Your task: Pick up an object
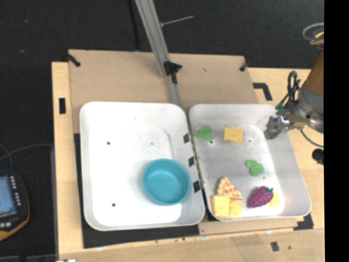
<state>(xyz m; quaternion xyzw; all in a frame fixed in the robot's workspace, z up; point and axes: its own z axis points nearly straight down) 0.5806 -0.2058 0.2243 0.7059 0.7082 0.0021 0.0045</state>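
Observation:
The right bin (283, 162) holds several toy foods: a green leafy piece (204, 134), a yellow cheese block (233, 135), a small green piece (254, 167), a pizza slice (229, 189), a yellow block (224, 206) and purple grapes (260, 196). A blue bowl (165, 180) sits in the left bin (109, 124). My gripper (276, 125) hangs over the right bin's upper right edge, well apart from all the foods. Nothing shows between its fingers.
A grey metal pole (155, 34) slants from the top of the view down to the gap between the bins. The bins rest on a brown board (152, 75) on the bench. A handheld pendant (10, 198) lies at the far left.

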